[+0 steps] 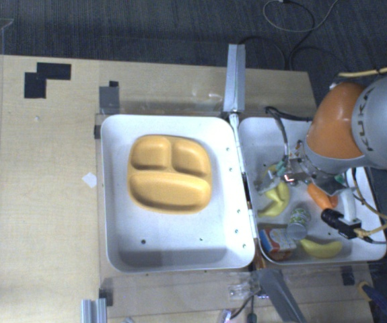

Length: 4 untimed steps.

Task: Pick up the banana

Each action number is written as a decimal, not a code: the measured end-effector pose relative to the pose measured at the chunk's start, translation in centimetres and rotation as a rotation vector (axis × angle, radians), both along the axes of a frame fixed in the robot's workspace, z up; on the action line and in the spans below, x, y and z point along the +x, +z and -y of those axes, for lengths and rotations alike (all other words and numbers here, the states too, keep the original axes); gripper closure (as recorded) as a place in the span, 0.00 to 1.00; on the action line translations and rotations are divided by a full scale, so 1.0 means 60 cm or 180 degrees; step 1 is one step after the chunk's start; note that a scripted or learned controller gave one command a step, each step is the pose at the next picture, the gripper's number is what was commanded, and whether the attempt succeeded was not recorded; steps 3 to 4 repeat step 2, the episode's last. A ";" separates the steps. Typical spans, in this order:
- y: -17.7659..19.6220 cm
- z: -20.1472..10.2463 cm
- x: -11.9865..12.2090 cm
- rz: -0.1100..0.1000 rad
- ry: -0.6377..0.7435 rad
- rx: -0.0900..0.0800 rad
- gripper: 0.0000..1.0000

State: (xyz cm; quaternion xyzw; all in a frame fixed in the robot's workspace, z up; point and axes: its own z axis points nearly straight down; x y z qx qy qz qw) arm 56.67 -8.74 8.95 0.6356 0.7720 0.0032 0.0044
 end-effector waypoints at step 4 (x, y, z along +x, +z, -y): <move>0.192 -0.125 0.069 -0.0018 -0.0935 0.0010 1.00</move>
